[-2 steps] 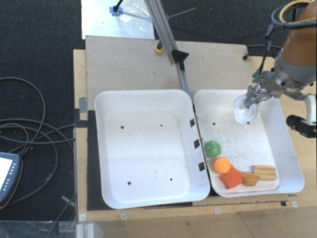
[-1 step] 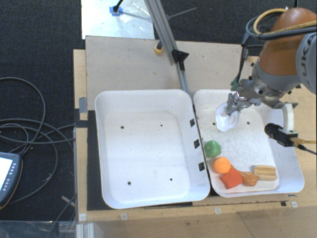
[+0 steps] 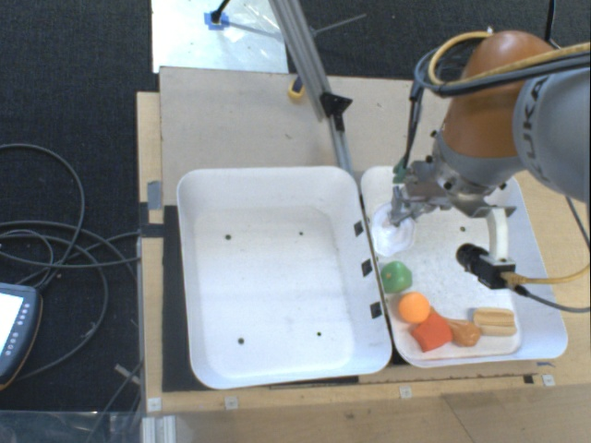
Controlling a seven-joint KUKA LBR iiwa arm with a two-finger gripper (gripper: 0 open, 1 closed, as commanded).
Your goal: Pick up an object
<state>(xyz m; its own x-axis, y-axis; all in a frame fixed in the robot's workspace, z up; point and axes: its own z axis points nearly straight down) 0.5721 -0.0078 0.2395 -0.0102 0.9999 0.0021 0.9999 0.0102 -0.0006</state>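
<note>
My gripper [image 3: 400, 214] hangs over the upper left part of the right bin [image 3: 540, 247], pointing down at a pale, translucent white object [image 3: 391, 238] that lies against the bin's left wall. Its tip is at or just above that object; contact is unclear. Lower in the same bin lie a green ball [image 3: 396, 276], an orange ball [image 3: 414, 307], a red block [image 3: 430, 332], a small orange piece [image 3: 465, 334] and a tan bun-like piece [image 3: 494, 320].
The left bin [image 3: 277, 275] is beside the right one, their walls touching at the middle. A grey pole [image 3: 305, 44] slants across the back of the bench. A black fitting with a cable [image 3: 478, 263] hangs from the arm above the right bin.
</note>
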